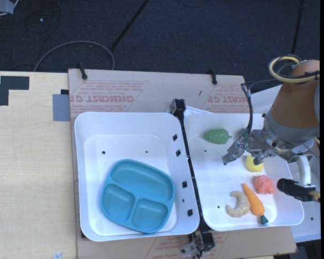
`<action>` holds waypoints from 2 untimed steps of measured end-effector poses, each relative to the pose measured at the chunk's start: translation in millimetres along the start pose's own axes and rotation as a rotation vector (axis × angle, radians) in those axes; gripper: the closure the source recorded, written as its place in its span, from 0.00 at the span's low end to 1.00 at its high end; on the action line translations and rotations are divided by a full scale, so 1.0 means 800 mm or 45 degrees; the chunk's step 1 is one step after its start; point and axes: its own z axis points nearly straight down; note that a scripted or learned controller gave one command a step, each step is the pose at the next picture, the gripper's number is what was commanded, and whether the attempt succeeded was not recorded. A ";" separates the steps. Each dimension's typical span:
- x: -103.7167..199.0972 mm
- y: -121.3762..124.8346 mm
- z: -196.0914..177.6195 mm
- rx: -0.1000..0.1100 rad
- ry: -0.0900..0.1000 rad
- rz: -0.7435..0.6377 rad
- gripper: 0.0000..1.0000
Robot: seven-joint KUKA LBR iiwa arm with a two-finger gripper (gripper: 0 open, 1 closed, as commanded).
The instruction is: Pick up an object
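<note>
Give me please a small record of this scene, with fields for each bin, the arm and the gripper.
left bin: one blue divided plate
right bin: green item, yellow item, pink item, orange carrot, pale curved item
arm: reaches in from the right, over the right bin
gripper: low, beside the yellow item; finger state unclear
held object: none seen

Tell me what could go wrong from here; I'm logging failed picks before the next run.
The hand sits right over the yellow toy, close to the pink toy, so closing may nudge both. The carrot and beige piece touch, so one could drag the other. The green toy looks rounded and might slip.
</note>
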 end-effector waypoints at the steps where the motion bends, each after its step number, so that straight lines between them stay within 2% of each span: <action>1: 0.000 0.003 -0.008 -0.016 -0.002 -0.002 0.00; 2: -0.001 0.006 0.046 -0.012 -0.002 -0.002 0.00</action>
